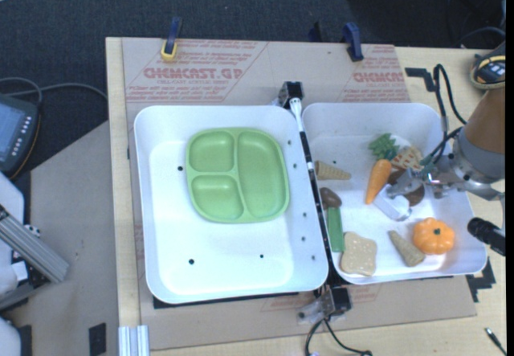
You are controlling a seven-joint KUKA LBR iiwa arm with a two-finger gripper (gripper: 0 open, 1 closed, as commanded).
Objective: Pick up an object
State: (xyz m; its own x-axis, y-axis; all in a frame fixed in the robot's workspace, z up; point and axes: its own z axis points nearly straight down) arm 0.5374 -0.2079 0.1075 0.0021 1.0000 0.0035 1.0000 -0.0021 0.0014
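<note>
I'm reaching in from the right, over the right bin (pixel 418 117), w/ my pincer (pixel 405 190) sitting low near the bin's middle, just right of the carrot (pixel 376 179). My fingers are blurring into a silvery bit and a dark brown bit below them, so I can't tell how wide they're standing or whether anything is actually between them. Not claiming a hold.

Carrot is lying tilted, orange body pointing down-left, green top (pixel 385 143) up near the bin's back. Just beside the top, to the right, a tan waffle-looking piece (pixel 409 157) is sitting close to my wrist. The small orange pumpkin (pixel 434 236) is resting toward the front-right corner, w/ a tan cone (pixel 406 248) touching or nearly touching its left side. A bread slice (pixel 358 254) is lying at the front-left, next to a green stick (pixel 335 228) running along the left wall. Above that, a brown lump (pixel 329 198) and a tan wedge (pixel 331 172) are lying near the divider.

Left bin (pixel 161 258) is holding a green 3-compartment plate (pixel 238 174), sitting toward its back half, well apart from me.
</note>
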